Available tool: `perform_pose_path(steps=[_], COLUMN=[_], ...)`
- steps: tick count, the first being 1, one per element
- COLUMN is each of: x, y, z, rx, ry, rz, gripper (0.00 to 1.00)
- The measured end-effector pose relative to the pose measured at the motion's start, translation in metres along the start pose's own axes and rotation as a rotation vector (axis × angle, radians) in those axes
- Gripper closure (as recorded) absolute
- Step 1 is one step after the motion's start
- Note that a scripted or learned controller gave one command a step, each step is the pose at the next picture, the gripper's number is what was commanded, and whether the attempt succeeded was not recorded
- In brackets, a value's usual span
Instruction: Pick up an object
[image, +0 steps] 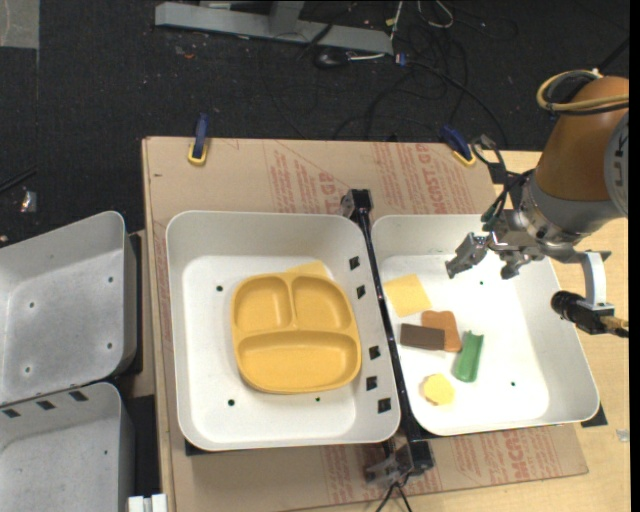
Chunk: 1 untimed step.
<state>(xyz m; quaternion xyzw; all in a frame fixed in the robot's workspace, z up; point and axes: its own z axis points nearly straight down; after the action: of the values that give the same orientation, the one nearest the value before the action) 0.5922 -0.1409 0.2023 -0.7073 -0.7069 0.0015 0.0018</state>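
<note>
1. Camera view, looking down at a slant: a cardboard sheet (260, 165) covers the bench across the middle of the frame; red printed lettering runs over it, mirrored or upside down and not legible as words; blue-and-yellow clamps (199, 142) pin its upper edge.
2. Left bin (190, 300), centre of frame: it carries a yellow divided tray (296, 335) with three compartments; the tray lies flat, and a pale yellow edge shows just behind its upper rim.
3. Right bin (560, 385), right of centre: it holds the candidate objects, grouped along its left half.
4. Arm (585, 140), upper right of frame: grey with an orange band; it hangs over the upper part of the right bin.
5. Gripper (490, 255), below the arm: its jaws stand apart with nothing between them; it sits above and to the right of the objects, apart from all of them.
6. Pale yellow slice (407, 295): nearest the gripper, lying flat by the divider.
7. Brown block (422, 337) and orange-brown piece (442, 325): touching, just below the slice.
8. Green piece (467, 357): tilted, just right of the brown block.
9. Yellow round piece (436, 389): lowest in the group.
10. Progress, as judged: nothing is grasped or lifted; approach, closing and lift all remain.
</note>
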Motion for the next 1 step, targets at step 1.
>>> perform_pose_path(steps=[1], x=[0.0057], y=[-0.0092], z=[0.0574], rx=[0.001], ry=[0.001], rz=[0.000], gripper=[0.00])
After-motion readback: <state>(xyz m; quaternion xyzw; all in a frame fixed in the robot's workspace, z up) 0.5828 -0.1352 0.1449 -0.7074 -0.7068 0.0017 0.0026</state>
